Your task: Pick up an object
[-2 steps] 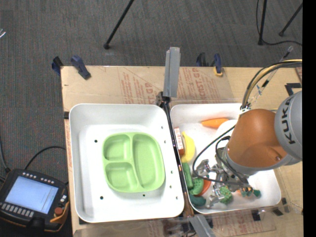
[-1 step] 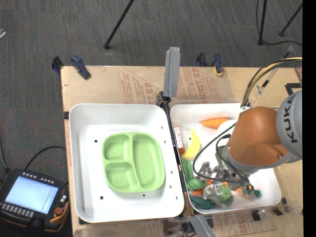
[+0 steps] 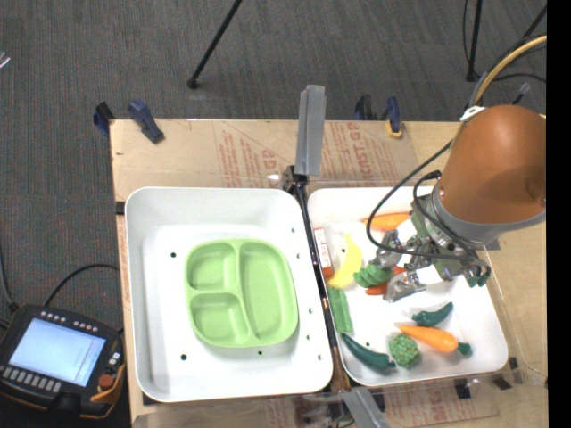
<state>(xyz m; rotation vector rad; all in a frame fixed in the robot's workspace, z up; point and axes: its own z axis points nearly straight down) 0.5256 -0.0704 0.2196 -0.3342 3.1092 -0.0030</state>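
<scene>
Over the right bin (image 3: 500, 324), from the overhead camera, your gripper (image 3: 397, 279) hangs low among the toy food, by the green piece (image 3: 368, 276) and banana (image 3: 348, 259); whether it grips anything, you cannot tell. Nothing looks lifted yet. The divider crowds its left; toward the carrot (image 3: 430, 337) lies more room.

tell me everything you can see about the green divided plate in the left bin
The green divided plate is a pale lime tray that looks like plastic, a rounded rectangle with three compartments: two smaller ones stacked on its left side and one long one on its right. It lies flat, turned slightly askew, near the middle of the left white bin. Nothing sits in its compartments, and nothing but the bin floor touches it. The toy vegetables and the gripper are over in the right bin.
</scene>
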